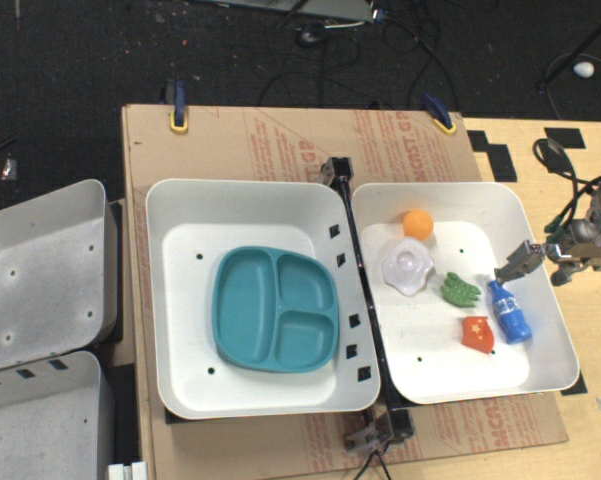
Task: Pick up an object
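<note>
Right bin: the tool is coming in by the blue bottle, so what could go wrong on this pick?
1. The blue bottle lies close to the red piece and near the green toy; the tool may nudge or catch a neighbour.
2. The bottle lies on its side near the right bin's wall, so it may roll or leave little room.

Teal tray [276, 309] in left bin [170, 298], fingers [516, 264] over right bin [540, 368]
</note>
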`<action>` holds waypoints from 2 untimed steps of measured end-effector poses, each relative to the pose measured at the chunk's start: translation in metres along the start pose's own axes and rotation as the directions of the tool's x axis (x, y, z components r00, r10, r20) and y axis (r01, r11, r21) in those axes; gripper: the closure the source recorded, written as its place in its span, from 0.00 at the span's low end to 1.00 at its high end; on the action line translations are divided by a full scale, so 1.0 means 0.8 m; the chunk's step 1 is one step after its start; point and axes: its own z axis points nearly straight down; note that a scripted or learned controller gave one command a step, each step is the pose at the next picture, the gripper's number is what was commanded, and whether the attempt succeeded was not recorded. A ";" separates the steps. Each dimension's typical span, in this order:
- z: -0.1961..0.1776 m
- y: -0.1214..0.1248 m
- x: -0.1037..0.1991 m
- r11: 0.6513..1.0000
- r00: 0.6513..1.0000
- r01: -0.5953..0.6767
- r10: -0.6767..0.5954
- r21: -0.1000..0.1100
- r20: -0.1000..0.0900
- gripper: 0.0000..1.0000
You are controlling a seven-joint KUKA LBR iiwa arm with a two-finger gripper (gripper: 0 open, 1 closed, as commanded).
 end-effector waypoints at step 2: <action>0.154 -0.010 -0.013 1.000 1.000 -0.003 0.003 0.005 -0.003 0.00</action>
